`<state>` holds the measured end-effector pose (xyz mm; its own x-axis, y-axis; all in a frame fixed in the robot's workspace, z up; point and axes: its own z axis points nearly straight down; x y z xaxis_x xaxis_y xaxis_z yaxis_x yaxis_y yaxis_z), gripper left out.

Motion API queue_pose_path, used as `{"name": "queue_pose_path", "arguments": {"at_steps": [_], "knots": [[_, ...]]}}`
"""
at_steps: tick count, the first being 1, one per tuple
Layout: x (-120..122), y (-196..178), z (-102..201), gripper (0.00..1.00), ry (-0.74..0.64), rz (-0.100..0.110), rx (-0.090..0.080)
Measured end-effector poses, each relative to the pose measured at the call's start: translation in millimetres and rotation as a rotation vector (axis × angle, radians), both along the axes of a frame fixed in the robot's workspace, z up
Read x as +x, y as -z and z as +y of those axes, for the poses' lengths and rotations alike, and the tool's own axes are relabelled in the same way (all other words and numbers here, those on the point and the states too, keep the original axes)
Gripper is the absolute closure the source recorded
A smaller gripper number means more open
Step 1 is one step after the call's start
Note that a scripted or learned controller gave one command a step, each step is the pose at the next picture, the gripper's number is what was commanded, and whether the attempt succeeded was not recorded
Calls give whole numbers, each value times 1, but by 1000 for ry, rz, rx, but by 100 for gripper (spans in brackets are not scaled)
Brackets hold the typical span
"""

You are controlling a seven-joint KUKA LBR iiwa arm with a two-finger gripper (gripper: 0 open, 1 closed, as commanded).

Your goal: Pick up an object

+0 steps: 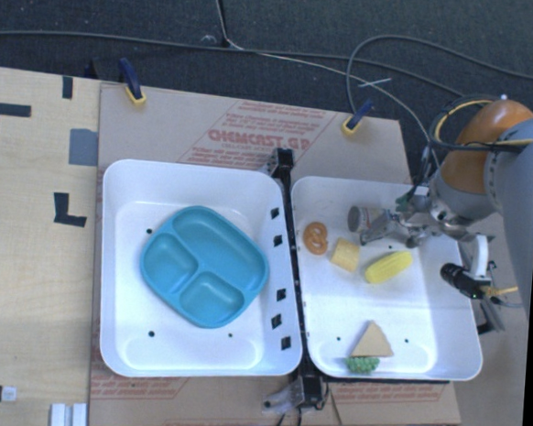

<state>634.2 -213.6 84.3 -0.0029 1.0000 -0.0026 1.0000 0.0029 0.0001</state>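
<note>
Tan wedge (374, 339) lies nearest — pincer (373, 225) above, its opening impossible to tell.

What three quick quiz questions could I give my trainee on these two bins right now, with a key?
1. True or false: the blue tray lies in the right bin.
2. Multiple choice: which item sits nearest the gripper? A) the tan wedge B) the yellow corn C) the blue tray
3. Fill in: the pretzel lies beside the ____ between the bins.

Key:
1. False; it lies in the left bin.
2. B; the corn lies just below the gripper in the camera view, while the wedge is by the bin's near wall.
3. Divider; the pretzel lies in the right bin, next to the yellow block.
</note>
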Motion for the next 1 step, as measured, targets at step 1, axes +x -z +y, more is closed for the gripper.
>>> {"name": "queue_pose_path", "arguments": {"at_steps": [1], "knots": [[1, -13, -1, 100, -2, -4, -3]]}}
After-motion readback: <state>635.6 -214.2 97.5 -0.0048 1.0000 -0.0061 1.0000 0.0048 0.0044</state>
